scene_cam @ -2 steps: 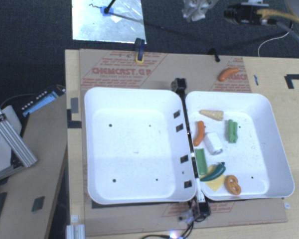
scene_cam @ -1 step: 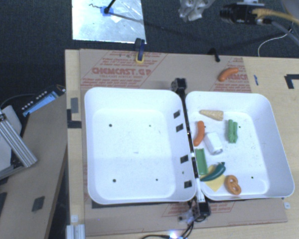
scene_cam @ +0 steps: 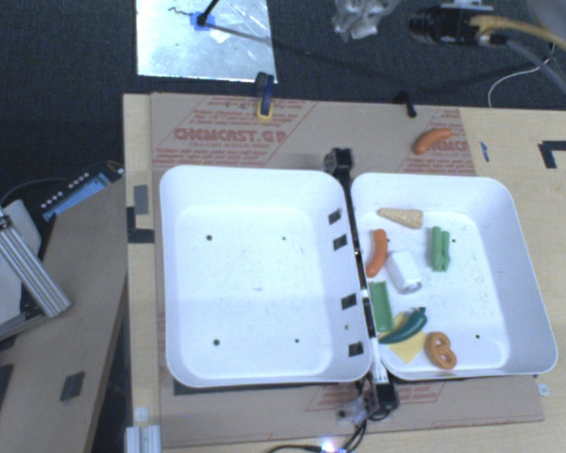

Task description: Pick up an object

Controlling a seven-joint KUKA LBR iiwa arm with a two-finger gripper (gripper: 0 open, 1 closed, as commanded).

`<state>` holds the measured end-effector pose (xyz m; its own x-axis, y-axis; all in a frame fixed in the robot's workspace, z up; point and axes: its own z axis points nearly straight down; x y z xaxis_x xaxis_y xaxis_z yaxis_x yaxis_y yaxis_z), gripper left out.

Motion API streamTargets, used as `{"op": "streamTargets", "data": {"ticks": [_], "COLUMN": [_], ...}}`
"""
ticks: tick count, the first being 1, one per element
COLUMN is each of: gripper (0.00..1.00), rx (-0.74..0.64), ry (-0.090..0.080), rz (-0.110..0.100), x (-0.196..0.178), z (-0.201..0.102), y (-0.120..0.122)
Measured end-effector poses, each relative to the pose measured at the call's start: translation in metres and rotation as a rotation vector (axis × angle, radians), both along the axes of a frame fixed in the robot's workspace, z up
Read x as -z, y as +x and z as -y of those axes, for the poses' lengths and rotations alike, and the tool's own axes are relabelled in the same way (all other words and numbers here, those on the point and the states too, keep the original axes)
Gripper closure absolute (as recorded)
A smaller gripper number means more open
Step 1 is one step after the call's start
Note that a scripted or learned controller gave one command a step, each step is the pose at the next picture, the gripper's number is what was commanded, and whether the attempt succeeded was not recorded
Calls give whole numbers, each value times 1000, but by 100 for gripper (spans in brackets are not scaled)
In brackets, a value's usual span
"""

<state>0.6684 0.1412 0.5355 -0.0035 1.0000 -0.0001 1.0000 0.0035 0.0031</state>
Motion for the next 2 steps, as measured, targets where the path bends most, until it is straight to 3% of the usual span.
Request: {"op": "streamTargets", "data": {"ticks": [2], "gripper": [100], "rx": [0], "ry": [0], "rz": [0], "x": [0], "z": [-17], "y": [0]}}
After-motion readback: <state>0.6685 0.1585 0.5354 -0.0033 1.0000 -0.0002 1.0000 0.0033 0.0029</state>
